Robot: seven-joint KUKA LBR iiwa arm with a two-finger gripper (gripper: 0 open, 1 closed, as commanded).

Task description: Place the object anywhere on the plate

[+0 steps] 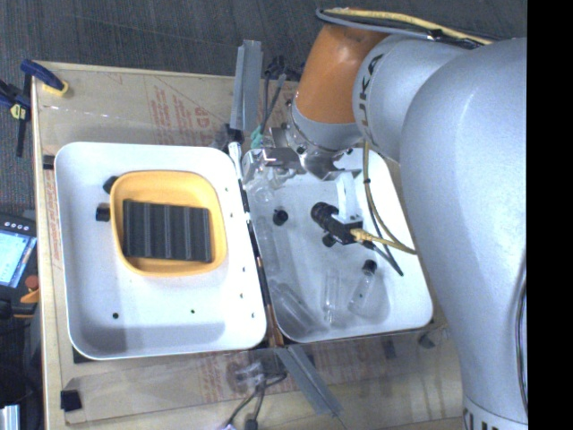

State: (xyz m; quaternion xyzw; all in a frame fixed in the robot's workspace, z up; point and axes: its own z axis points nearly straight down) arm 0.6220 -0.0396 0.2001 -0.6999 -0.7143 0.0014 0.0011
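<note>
Plate of yellow plastic with rounded corners (166, 183) sits in the middle of the left shallow white bin (134, 322). A dark grey ridged block (167, 230) lies on it. The grey robot gripper (269, 164) hangs over the right white bin's (405, 305) top left corner. Whether it is open or closed cannot be told.

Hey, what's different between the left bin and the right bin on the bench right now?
The left bin holds a yellow plate with a dark ridged slab on it; the right bin holds small clear pieces and a small black thing. The arm reaches over the right bin, not the left bin. Both are shallow and white.
</note>
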